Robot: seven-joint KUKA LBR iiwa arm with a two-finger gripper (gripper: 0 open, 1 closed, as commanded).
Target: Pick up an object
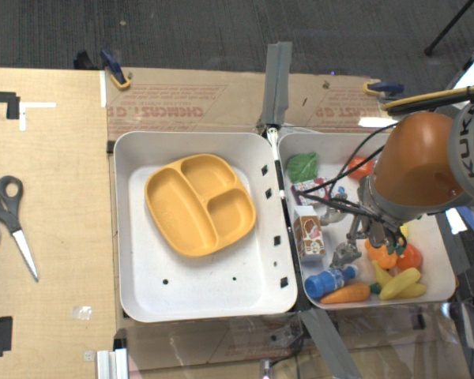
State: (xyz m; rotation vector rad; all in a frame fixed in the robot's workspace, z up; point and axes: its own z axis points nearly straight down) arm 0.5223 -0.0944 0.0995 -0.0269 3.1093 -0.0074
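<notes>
Pincer [350, 253] low in right bin [434, 294], finger state unclear, blue bottle [329, 280] just below

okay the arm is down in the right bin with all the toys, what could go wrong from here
1. The objects lie packed together: the orange toy carrot, blue bottle and yellow toy banana nearly touch, so the gripper could nudge neighbours or catch two.
2. The brown rectangular box lies flat near the right white bin's wall, which may block a clean grasp.

We identify a robotics lab bench: two white bins [126, 235] on cardboard sheeting [189, 101], clamps [114, 68], scissors [14, 223], taped floor markers [4, 101].
</notes>
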